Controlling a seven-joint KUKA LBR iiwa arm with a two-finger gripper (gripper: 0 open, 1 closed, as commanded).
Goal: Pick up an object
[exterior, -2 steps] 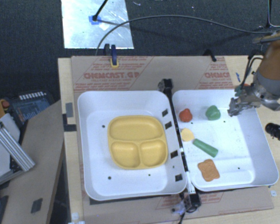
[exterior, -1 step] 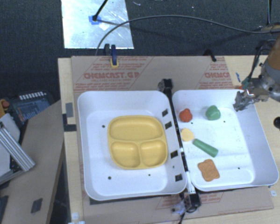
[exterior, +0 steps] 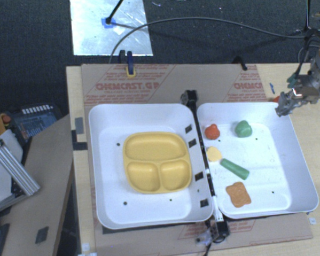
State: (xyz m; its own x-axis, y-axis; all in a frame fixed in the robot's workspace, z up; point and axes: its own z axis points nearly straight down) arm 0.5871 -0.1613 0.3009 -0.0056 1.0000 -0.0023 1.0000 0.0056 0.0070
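The right bin (exterior: 290, 161) holds several small objects: a red-orange piece (exterior: 211, 131), a round green piece (exterior: 243, 128), a pale yellow disc (exterior: 214, 154), a long green piece (exterior: 235, 168) and a brown toast-like piece (exterior: 238, 194). My gripper (exterior: 285, 106) hangs at the bin's far right corner, above its rim, well right of the round green piece. Nothing shows between its fingers, and their state is unclear at this size.
The left bin (exterior: 104, 127) carries a yellow three-compartment tray (exterior: 154, 161). A black divider with clips (exterior: 198, 149) runs between the bins. Cardboard (exterior: 147, 82) lies under both bins. Cables cross the dark floor behind, and a side table stands at left.
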